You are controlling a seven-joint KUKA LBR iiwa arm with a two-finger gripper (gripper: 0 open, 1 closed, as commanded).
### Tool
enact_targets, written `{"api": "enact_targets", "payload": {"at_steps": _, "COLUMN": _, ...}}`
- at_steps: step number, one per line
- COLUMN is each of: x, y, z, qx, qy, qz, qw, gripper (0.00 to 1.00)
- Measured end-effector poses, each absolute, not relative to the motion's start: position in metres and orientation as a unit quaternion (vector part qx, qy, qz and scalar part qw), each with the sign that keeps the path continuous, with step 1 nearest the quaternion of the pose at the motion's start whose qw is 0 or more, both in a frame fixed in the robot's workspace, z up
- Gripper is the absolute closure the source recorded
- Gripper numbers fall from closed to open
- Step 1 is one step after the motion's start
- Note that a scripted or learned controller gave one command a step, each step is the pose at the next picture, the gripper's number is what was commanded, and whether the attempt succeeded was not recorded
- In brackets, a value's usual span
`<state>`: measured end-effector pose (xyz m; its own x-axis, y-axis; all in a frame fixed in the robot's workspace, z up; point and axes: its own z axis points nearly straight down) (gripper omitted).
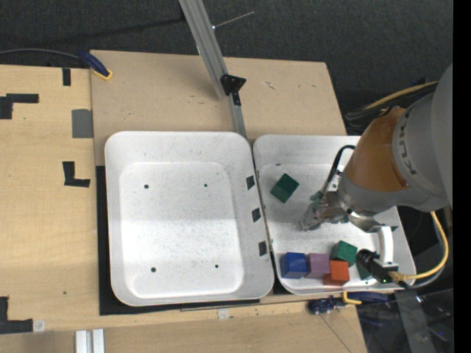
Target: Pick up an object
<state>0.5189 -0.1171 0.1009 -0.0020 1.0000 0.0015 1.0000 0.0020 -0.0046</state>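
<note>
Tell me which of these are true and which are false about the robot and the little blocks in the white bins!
1. All the blocks lie in the right bin. True.
2. The blue block sits alone in the left bin. False: it lies in the right bin, beside the purple block.
3. The gripper is over the right bin. True.
4. The orange block is near the bin's far edge. False: it lies by the near edge, next to a green block.
5. Another green block lies apart from the rest. True.
</note>
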Motion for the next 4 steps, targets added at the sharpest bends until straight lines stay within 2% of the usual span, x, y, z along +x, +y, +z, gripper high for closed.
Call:
{"api": "enact_targets", "payload": {"at_steps": 1, "x": 0.519, "y": -0.116, "z": 0.143, "qx": -0.707, "qy": -0.708, "qz": -0.0007, "qw": -0.001, "gripper": 1.0}}
{"api": "enact_targets", "payload": {"at_steps": 2, "x": 0.518, "y": -0.118, "z": 0.205, "qx": -0.707, "qy": -0.708, "qz": -0.0013, "qw": -0.002, "gripper": 1.0}}
{"api": "enact_targets", "payload": {"at_steps": 3, "x": 0.519, "y": -0.118, "z": 0.217, "qx": -0.707, "qy": -0.708, "qz": -0.0002, "qw": 0.0, "gripper": 1.0}}
{"api": "enact_targets", "payload": {"at_steps": 4, "x": 0.517, "y": -0.065, "z": 0.211, "qx": -0.705, "qy": -0.709, "qz": 0.0003, "qw": 0.001, "gripper": 1.0}}
